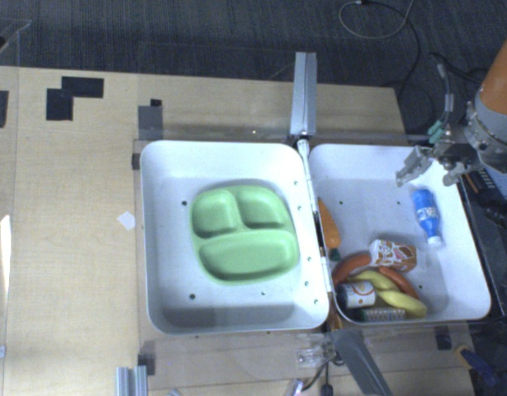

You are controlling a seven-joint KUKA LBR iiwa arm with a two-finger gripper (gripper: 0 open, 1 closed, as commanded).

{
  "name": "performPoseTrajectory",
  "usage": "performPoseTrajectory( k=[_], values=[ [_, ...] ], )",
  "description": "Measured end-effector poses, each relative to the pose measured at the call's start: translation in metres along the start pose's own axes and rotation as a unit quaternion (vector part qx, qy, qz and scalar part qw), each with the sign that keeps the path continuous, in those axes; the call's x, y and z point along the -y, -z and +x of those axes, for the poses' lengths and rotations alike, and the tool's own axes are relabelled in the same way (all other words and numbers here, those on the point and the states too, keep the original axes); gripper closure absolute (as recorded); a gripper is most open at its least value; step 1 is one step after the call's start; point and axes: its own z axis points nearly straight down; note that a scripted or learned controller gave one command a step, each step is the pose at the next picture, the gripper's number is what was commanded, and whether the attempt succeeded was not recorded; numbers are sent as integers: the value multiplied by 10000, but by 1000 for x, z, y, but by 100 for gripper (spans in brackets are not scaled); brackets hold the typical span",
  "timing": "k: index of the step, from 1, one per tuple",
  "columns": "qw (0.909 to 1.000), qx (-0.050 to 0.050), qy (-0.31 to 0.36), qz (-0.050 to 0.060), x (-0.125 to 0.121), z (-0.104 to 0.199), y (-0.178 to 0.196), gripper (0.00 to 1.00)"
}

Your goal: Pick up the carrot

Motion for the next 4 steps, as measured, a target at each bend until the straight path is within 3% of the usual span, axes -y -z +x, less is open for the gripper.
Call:
performPoseTrajectory(
  k=[1,2,3,4],
  values=[
    [9976,0,699,-7,-76,38,-75,0],
    [9933,5,1154,-41,-68,39,-195,0],
    [9932,-1,1165,-78,-71,41,-182,100],
    [9960,4,894,-24,-100,35,-112,100]
  ],
)
